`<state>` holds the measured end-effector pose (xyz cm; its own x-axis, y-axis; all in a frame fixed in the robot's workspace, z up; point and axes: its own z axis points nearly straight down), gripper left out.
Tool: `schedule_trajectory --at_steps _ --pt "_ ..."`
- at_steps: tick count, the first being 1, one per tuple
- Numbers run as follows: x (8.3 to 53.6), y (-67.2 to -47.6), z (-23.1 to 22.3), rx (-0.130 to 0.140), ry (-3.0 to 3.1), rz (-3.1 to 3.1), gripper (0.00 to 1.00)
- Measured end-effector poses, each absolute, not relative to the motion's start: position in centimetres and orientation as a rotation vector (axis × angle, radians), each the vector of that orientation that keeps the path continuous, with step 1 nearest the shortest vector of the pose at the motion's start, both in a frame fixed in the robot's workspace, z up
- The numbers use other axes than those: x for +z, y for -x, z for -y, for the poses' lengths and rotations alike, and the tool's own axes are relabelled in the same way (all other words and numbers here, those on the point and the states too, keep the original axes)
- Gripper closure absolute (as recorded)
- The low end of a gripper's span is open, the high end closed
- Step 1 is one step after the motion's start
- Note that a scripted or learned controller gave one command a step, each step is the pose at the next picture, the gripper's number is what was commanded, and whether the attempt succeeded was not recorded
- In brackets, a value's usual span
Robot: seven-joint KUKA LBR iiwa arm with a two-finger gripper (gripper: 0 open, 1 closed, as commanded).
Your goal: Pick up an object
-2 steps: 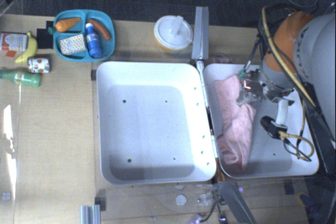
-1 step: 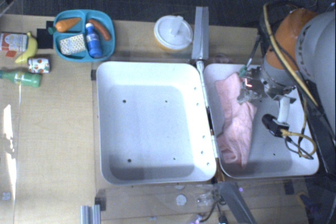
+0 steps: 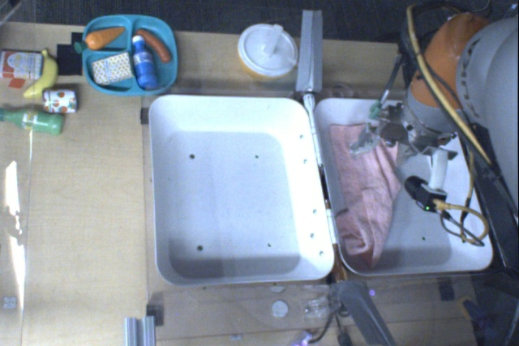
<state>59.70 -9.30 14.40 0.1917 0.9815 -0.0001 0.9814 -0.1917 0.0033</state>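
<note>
Pink cloth (image 3: 366,189) upper edge under jaws (image 3: 381,130).

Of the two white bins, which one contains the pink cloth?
The right bin, under the arm, contains the pink cloth. The left bin shows bare white floor.

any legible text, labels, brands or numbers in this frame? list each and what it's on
None can be read.
Red-and-white carton, far left on the bench: printing, too blurred to read.
Small can below it: patterned label, too small to read.
Blue bottle in the teal tray: no legible label.
Green bottle: no legible label.
White lidded cup: no markings visible.
</note>
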Motion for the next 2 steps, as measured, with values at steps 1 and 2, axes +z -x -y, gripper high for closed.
schedule_trajectory --at_steps 1,2 --pt "8.9 -61.9 14.7 0.01 -2.28 -2.148 0.0" --pt "10.1 -62.1 14.5 0.016 -2.27 -2.152 1.0"
